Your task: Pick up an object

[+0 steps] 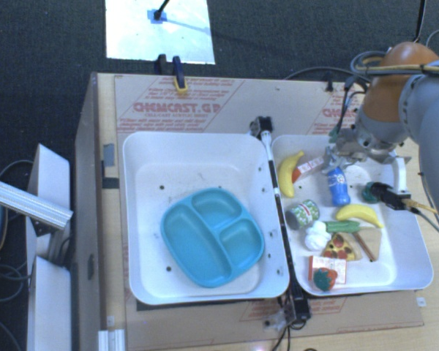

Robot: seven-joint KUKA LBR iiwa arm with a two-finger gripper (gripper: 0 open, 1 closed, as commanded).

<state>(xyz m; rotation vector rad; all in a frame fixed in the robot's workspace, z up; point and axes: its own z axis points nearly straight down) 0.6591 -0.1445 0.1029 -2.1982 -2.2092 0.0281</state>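
My gripper hangs over the back of the right bin, just above the top end of a blue bottle that lies in the bin. A yellow banana lies to the bottle's left, with a small red and white packet between them. A second banana rests in front of the bottle. Nothing can be seen held in the gripper.
The right bin also holds a green and white can, a white lump, a green pod, a pizza slice, a brown wedge and a small picture card. A blue divided plate lies in the left bin.
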